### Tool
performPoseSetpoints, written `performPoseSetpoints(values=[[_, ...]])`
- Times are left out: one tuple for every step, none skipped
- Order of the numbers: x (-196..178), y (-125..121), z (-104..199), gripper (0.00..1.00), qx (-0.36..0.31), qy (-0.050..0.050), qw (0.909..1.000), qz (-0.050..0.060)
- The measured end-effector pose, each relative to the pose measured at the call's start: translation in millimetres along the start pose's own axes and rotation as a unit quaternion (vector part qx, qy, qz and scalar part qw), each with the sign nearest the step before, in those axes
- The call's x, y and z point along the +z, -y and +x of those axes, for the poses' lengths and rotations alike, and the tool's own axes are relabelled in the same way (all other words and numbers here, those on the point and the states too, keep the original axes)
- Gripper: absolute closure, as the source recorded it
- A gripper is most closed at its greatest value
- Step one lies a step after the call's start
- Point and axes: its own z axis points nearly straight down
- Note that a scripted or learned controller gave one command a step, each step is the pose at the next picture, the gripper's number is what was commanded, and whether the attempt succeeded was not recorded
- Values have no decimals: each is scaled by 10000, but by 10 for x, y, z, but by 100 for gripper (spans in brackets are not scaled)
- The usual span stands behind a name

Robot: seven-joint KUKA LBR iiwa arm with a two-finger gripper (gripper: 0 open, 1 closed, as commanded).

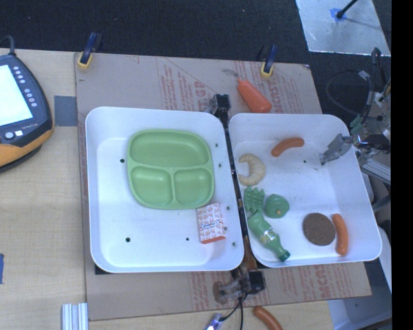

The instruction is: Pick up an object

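Claw (pixel 332 150) at the right bin's (pixel 354 205) far right edge; grip state cannot be determined.
Nothing visible in the claw. Right bin holds a sausage (pixel 288 146) just left of the claw, a croissant (pixel 251 169), green bottle (pixel 267 232), brown disc (pixel 319 229) and second sausage (pixel 341 234). Left bin (pixel 110 205) holds a green tray (pixel 171 168) and a packet (pixel 210 223).

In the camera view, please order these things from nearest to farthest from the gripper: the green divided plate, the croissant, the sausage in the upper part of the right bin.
From the gripper:
1. Sausage, upper part of the right bin, just beside it.
2. Croissant, right bin, at its left wall.
3. Green divided plate, left bin.
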Motion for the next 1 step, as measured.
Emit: performPoseSetpoints(values=[[1081,-506,569,0,-11,0,10000,13]])
